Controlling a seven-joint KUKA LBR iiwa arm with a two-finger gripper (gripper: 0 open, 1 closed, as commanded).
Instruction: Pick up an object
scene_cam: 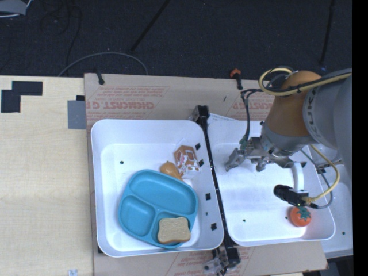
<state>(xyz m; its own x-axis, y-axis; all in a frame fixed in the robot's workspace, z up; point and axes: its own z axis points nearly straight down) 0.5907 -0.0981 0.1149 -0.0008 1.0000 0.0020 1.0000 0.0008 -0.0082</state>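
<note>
1. Toast slice [173,230] is seen nearest, laid in the near right compartment of a blue divided plate [144,203] in the left bin [106,154].
2. Just past the plate's far edge, a small orange-brown lump [169,169] and a brown-and-white packet [187,158] are spotted side by side.
3. Over in the right bin [253,223], a toy tomato [299,216] is found towards the near right corner.
4. Now the gripper [247,161]: it is held over that bin's far left part, parted, with nothing gripped, well apart from the tomato.
</note>
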